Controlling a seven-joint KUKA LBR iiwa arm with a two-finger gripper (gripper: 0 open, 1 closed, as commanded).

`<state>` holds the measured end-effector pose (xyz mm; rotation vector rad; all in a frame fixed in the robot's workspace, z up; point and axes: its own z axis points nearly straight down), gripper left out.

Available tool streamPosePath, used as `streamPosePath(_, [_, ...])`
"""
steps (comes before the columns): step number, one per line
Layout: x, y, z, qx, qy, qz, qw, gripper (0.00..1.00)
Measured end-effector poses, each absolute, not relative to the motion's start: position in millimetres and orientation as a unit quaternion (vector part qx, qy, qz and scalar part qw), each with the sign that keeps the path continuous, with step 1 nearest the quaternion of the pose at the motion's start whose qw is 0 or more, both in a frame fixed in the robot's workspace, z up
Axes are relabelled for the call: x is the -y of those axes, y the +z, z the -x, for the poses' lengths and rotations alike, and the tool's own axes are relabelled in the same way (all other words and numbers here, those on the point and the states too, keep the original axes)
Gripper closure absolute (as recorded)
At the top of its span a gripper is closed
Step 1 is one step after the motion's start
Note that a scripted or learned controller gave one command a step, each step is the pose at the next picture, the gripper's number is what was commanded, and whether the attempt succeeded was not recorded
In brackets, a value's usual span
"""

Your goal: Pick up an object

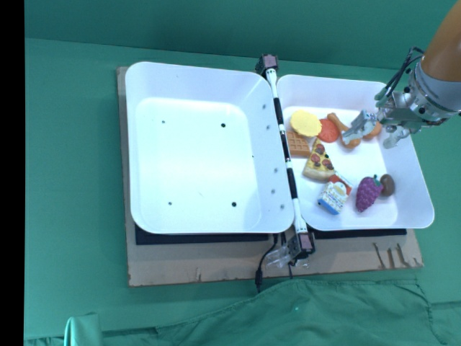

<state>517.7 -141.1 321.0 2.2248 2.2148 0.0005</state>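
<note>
**Desk:** What does the frame show, and where is the tool?

**Photographer:** The grey two-finger gripper hangs over the back right part of the right-hand shallow white plastic bin. Its fingers stand spread apart, one near the left at an orange toy piece, the other out to the right. Nothing sits between them.

**Desk:** And the thing to be picked?

**Photographer:** The nearest candidate looks to be the small orange drumstick-shaped toy. It lies just to the left of the gripper, touching or almost touching the left finger; I cannot tell which. Its long axis runs slantwise, from back left to front right.

**Desk:** So what does the move turn on?

**Photographer:** In my judgement, on a short shift leftward, so the toy falls between the fingers rather than beside one. The purple grape-bunch toy lies well nearer the front.
</note>
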Motion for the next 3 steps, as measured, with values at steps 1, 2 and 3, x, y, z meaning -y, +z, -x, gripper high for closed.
streamPosePath(1, [141.1,321.0,-517.7,-0.706,0.0002,-0.709,0.001,0.00])
streamPosePath(2, [145.3,274.8,-526.0,-0.705,-0.0013,-0.709,-0.001,0.00])
streamPosePath(3, [139.2,230.9,-528.0,-0.706,-0.0012,-0.708,-0.001,0.00])
